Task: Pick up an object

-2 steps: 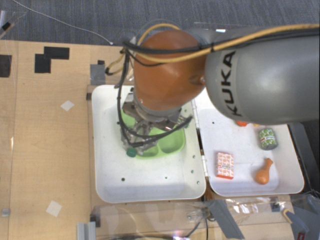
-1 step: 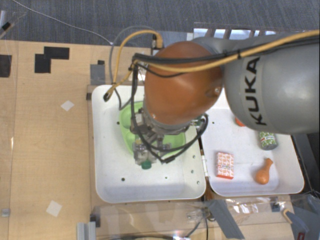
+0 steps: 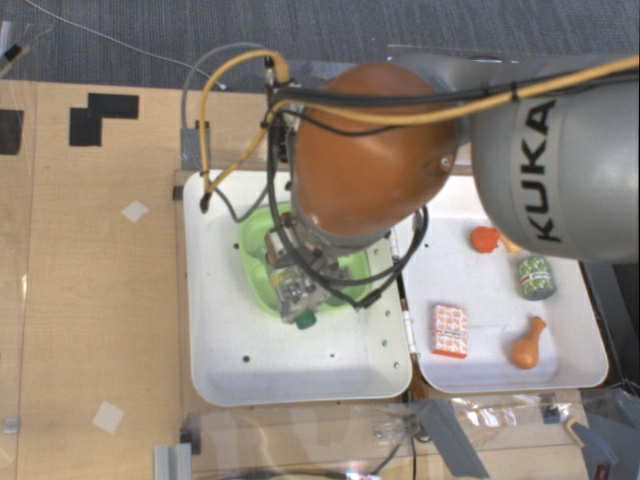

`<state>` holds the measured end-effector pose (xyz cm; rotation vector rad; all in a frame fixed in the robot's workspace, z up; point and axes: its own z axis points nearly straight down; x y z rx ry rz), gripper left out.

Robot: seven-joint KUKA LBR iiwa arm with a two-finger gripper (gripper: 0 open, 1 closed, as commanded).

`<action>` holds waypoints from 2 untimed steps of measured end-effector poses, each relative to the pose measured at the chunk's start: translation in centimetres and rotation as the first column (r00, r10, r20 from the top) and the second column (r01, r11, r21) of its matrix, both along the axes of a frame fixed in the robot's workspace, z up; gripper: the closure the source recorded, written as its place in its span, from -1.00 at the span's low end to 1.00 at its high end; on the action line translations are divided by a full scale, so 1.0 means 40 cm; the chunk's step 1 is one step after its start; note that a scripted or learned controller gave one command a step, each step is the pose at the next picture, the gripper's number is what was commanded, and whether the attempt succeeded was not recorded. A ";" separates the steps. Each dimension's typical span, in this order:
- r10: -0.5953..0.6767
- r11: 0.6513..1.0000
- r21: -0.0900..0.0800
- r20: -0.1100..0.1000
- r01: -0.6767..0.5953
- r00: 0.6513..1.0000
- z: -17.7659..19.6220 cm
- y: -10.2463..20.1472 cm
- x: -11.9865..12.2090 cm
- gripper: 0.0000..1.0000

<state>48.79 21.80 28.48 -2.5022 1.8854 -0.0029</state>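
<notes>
- Camera view gives me the gripper (image 3: 297,303) low over a glossy lime-green plastic bowl (image 3: 258,253) in the left bin (image 3: 300,378).
- I cannot tell its jaw state.

The big orange band (image 3: 375,153) of the arm (image 3: 560,158) covers the far middle of the left bin (image 3: 230,368) and the far left corner of the right bin (image 3: 585,363). The arm is cut off by the right edge. A green bowl (image 3: 258,263) in the left bin is half hidden under the claw (image 3: 298,303), so its right part cannot be seen. The claw is a dark, blurry clump, and its tips cannot be told apart. A small dark green thing (image 3: 305,320) just under it is too small to name. The writing on the round green and white thing (image 3: 536,277) in the right bin is too small to read, and the arm hides its far side.
</notes>
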 end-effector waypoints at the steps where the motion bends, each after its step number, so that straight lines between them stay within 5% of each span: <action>1: -0.232 0.973 0.000 -0.005 0.232 0.973 -0.134 0.047 0.004 1.00; 2: 0.114 0.993 -0.001 0.001 -0.114 0.993 -0.044 0.046 0.000 1.00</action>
